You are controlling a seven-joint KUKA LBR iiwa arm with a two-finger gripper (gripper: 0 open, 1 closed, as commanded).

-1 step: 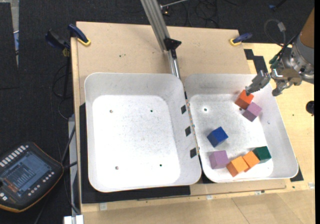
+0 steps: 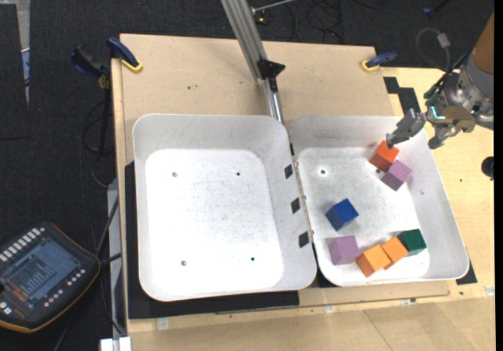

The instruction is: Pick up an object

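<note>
The right bin (image 2: 440, 208) holds several small blocks. An orange block (image 2: 384, 156) lies near its far right corner, touching a purple block (image 2: 397, 174). A blue block (image 2: 342, 213) sits mid-bin. Along the near edge lie a purple block (image 2: 343, 249), an orange block (image 2: 375, 257) and a green block (image 2: 412, 242). My gripper (image 2: 419, 133) hangs over the bin's far right rim, just up and right of the upper orange block. Its fingers are spread open and nothing is between them.
The left bin (image 2: 157, 137) stands beside the right one on the wooden bench. A slanted metal pole (image 2: 244, 20) crosses the back. Clamps (image 2: 124, 55) sit at the bench's far corners. A teach pendant (image 2: 39, 271) lies off the bench at lower left.
</note>
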